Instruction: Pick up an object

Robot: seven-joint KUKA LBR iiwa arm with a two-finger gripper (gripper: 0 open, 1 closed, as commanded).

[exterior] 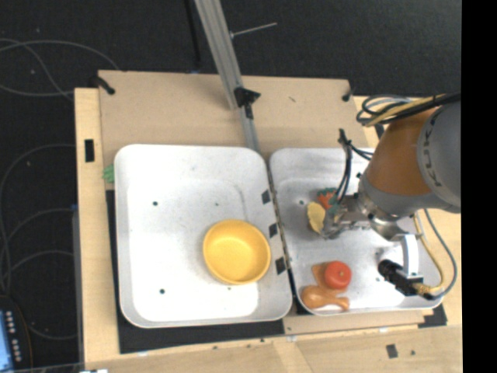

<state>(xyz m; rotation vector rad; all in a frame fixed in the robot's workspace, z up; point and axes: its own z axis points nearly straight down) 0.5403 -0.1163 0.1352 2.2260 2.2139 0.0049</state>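
Note:
The right bin holds several small objects. A pale yellow piece lies near its middle, with something red and green just behind it. A red tomato-like ball sits near the front, and an orange-tan pear-shaped object lies against the front wall. My gripper hangs low over the bin, right beside the pale yellow piece and touching or nearly touching it. The wrist above hides the fingertips.
A yellow bowl stands in the left bin near its front right. A slanted metal post rises behind the bins. Cables loop off the arm at the right.

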